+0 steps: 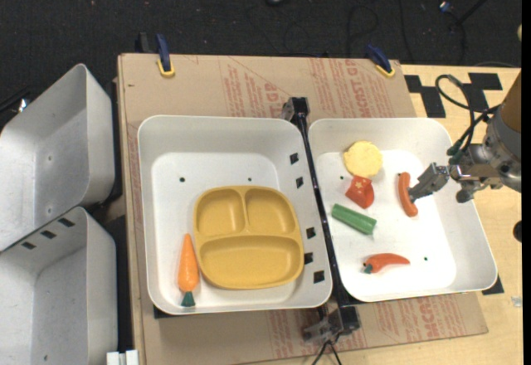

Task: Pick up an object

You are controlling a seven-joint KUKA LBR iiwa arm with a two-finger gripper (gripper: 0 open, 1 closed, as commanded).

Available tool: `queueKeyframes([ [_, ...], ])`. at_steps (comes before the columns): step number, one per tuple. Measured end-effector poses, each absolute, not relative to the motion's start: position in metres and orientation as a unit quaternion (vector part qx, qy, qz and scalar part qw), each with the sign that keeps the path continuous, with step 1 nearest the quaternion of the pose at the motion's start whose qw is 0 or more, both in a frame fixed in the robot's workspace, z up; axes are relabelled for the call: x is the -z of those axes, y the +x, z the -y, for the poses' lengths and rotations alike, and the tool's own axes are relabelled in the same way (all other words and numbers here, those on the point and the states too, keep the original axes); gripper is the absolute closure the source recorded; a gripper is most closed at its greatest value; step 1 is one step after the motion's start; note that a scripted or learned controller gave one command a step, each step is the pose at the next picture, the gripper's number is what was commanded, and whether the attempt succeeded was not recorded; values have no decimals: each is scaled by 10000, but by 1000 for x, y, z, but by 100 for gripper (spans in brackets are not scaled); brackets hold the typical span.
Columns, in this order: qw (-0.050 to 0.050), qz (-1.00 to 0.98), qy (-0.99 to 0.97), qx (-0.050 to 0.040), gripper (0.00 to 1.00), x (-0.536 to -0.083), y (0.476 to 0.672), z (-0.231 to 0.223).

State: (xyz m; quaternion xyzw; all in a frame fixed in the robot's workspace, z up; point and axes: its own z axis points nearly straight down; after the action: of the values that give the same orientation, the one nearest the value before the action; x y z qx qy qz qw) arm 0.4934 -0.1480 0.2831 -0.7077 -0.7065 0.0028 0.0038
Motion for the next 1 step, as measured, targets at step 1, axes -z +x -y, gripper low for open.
queueKeyframes([
  [1, 2, 7074, -7068, -3, 0, -287, 495, 148],
])
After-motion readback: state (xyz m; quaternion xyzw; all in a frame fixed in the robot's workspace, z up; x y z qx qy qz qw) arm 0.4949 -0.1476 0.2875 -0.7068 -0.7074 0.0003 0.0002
